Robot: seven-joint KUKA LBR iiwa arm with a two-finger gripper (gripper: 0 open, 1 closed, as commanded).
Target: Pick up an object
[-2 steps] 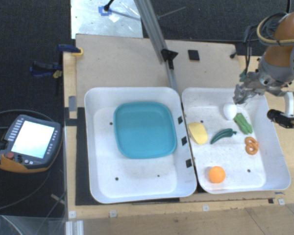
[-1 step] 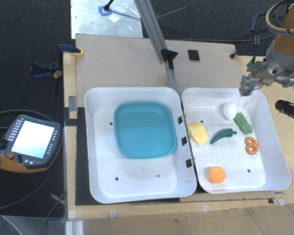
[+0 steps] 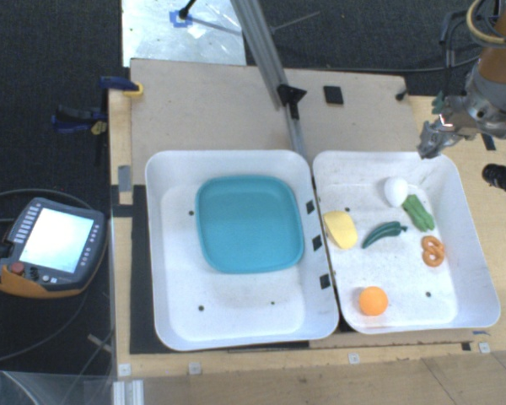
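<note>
Hand (image 3: 430, 144) sits at the upper right, over the far right corner of the right-hand shallow white plastic bin (image 3: 481, 260), hanging from the grey wrist with the orange band. How far it is open cannot be told from this angle; nothing is seen held in it.

Nearest candidate: small white egg-shaped object (image 3: 395, 191), lying just below and to the left of the hand in the picture, inside the right bin. Touching or almost touching it on the lower right, a short green cucumber-like piece (image 3: 419, 212), long axis running diagonally from upper left to lower right.

Further out in the same bin:
- dark green curved pepper-like piece (image 3: 384, 233), long axis slanting up to the right
- pale yellow rounded block (image 3: 341, 229), near the bin's left wall
- brown pretzel-shaped piece (image 3: 433, 251), near the right wall
- orange ball (image 3: 373, 300), towards the near edge, well apart from the hand

Left-hand white bin (image 3: 173, 226) carries a square teal plastic plate (image 3: 249, 224).

Judgement: every pickable object lies down-left of the hand, so the move calls for travel inward across the bin, then descent. White egg shape is the shortest reach, though the green piece crowds one side.
</note>
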